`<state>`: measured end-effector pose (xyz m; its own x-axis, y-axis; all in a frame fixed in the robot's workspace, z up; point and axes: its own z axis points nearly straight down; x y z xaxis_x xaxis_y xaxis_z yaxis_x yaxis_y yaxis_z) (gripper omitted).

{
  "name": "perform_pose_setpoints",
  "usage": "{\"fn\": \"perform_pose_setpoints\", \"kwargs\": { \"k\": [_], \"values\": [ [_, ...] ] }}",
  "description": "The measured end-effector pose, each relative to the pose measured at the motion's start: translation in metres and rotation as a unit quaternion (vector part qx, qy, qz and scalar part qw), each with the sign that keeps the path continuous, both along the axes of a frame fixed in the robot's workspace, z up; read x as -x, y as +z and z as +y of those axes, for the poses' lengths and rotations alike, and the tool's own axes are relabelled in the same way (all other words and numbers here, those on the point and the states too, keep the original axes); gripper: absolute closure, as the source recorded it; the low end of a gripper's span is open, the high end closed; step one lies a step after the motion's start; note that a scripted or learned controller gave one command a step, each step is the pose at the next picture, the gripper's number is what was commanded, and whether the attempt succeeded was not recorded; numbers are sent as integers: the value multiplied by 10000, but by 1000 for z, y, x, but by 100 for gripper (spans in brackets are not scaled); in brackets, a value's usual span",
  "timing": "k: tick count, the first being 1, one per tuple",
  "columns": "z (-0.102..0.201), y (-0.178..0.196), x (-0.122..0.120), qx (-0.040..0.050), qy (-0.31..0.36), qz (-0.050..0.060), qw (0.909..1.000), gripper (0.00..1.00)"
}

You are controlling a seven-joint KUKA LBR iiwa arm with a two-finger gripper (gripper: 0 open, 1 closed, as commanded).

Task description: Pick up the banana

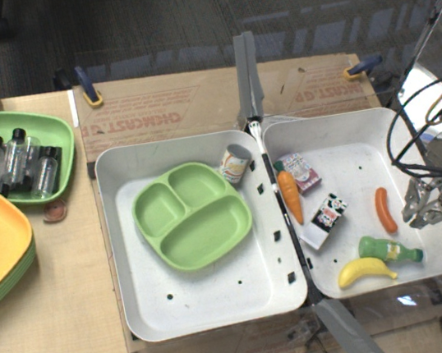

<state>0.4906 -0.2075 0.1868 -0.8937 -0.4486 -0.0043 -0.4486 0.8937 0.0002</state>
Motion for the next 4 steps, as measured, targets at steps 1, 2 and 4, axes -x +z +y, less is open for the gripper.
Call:
{"fn": "perform_pose_setpoints", "kwargs": {
  "k": [1,2,4],
  "values": [
    [-13,6,-2,2,1692,-2,9856,100],
    [11,-6,-22,0,3316,-4,9434,100],
    [-13,-8,12,-6,5827,-4,8127,100]
  ]
}}
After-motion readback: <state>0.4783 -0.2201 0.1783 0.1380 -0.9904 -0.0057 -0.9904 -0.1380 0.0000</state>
